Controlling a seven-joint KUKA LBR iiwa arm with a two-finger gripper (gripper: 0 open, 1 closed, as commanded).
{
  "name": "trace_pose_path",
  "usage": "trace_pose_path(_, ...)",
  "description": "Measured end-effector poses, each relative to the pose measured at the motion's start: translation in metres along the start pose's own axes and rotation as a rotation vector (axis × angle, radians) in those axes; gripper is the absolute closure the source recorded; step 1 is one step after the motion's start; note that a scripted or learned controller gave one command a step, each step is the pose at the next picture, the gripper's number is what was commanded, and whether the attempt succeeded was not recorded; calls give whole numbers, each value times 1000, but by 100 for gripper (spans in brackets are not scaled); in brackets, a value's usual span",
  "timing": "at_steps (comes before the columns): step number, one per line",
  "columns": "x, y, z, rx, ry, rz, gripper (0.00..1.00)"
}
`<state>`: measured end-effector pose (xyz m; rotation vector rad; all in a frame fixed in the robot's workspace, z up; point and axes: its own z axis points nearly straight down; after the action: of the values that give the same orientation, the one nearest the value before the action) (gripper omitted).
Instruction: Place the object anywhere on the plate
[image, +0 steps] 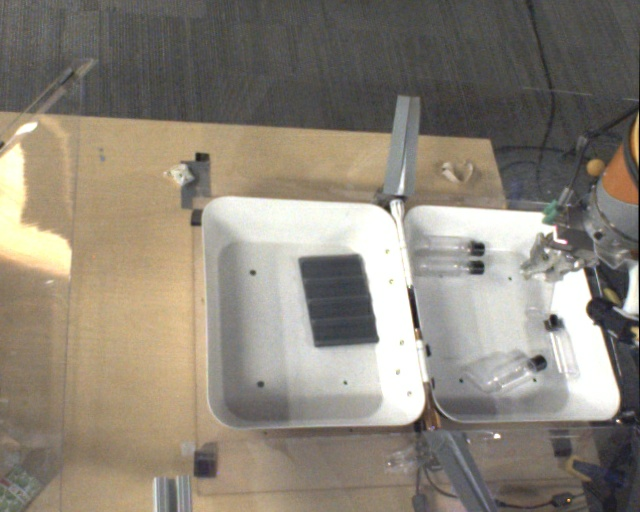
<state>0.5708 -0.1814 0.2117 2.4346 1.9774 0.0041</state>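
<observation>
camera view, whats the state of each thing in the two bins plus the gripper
dark plate: flat in the left bin
two vials: on their sides, side by side, top of the right bin
vial: on its side, near the front
vial: lying by the right wall
gripper: over the right bin's upper right

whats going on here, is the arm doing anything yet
Not much yet. The gripper sits over the upper right corner of the right bin, above several clear vials with black caps lying in that bin. None is visibly between its fingers. The dark ridged plate lies in the left bin with nothing on it.
</observation>
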Motion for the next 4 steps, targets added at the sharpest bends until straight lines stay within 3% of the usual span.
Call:
trace_pose_path(1,74,36,85,6,0,367,100)
trace_pose_path(2,175,64,26,2,1,136,100)
trace_pose_path(3,244,49,8,3,2,219,100)
trace_pose_path(4,307,22,25,4,3,13,100)
